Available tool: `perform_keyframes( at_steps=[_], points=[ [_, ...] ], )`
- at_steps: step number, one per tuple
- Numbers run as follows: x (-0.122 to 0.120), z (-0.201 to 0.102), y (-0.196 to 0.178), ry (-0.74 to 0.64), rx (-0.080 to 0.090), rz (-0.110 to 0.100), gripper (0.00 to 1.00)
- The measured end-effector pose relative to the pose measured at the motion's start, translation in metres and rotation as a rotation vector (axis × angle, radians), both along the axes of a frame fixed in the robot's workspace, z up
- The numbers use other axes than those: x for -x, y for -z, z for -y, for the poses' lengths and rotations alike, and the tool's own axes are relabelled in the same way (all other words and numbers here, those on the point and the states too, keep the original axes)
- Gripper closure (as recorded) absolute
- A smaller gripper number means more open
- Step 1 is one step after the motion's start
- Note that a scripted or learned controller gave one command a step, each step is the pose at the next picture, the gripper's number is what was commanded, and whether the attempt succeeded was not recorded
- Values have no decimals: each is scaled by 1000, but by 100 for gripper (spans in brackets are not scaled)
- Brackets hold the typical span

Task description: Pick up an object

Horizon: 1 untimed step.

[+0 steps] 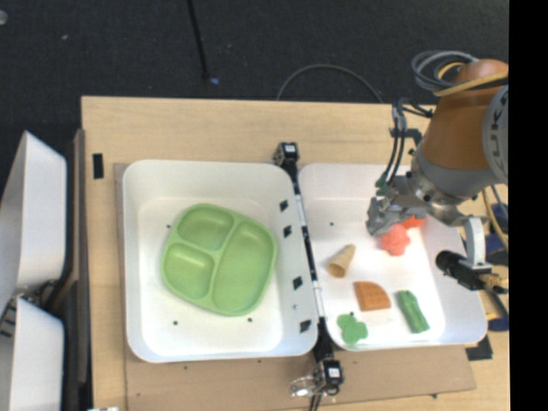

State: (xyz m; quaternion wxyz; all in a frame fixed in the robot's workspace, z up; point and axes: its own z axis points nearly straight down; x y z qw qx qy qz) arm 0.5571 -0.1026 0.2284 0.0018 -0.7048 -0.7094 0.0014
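Robotics lab setup. Plywood bench on dark carpeted floor, loose black cable trailing behind. Two white bins clamped side by side. Grey-orange industrial arm with exposed wiring. Toy food items, green divided plate as test props.

One fixed camera looks down from above at a slant, far enough back to take in the whole bench, with dark floor toward twelve o'clock. Both white bins sit mid-frame, left bin toward nine o'clock, right bin toward three, where the arm enters.
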Motion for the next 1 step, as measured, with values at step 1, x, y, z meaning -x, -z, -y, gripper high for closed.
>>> perform_keyframes(
  at_steps=[1],
  points=[
    [-8, -51, -5, -2, -1, 1, 100]
  ],
)
